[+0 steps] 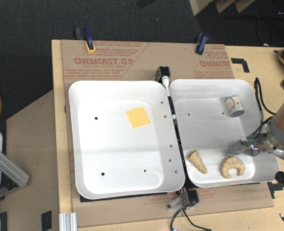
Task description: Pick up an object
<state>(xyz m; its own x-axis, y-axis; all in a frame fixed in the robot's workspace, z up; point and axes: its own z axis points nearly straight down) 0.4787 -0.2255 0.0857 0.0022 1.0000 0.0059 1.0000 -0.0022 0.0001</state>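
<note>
In the right bin [204, 90] lie three things: a tan croissant [233, 166] near the front, a small pale wedge-shaped piece [198, 161] to its left, and a small grey-white can [233, 106] on its side at the back right. A flat yellow square [138, 117] lies in the left bin [89, 143]. My gripper [239, 147] reaches in from the right edge and sits low, just above and behind the croissant, with nothing visibly between its fingers.
The bins stand side by side on a cardboard-covered bench [132, 57] held by blue clamps [89, 40] at the back. Black cables [258, 100] run along the right bin's right edge. Aluminium framing [5, 165] stands at the left.
</note>
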